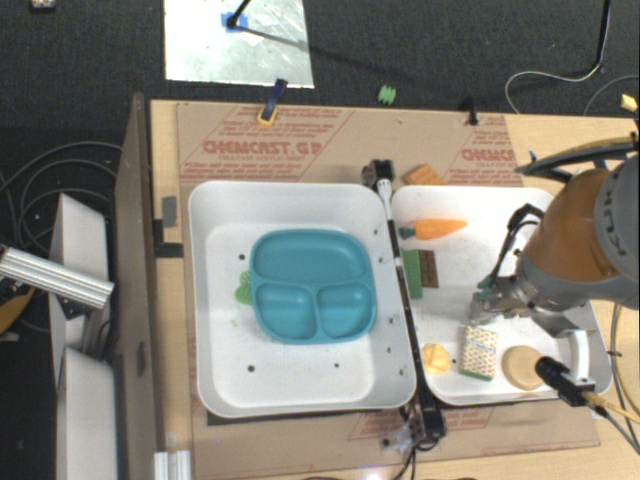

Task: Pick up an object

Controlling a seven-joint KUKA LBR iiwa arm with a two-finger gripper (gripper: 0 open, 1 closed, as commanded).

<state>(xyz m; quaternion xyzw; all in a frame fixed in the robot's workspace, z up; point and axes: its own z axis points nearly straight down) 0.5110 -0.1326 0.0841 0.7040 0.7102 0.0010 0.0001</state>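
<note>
The gripper hangs just above a patterned packet in the right bin. Whether it is open or closed, I cannot tell. It should descend squarely over the packet.

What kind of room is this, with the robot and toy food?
Probably a robot lab. A grey and orange arm reaches over two white bins on a cardboard-covered bench, with a toy carrot inside and loose cables around.

1 fixed camera looks down at a slant from above on both bins, arm entering right.
</note>
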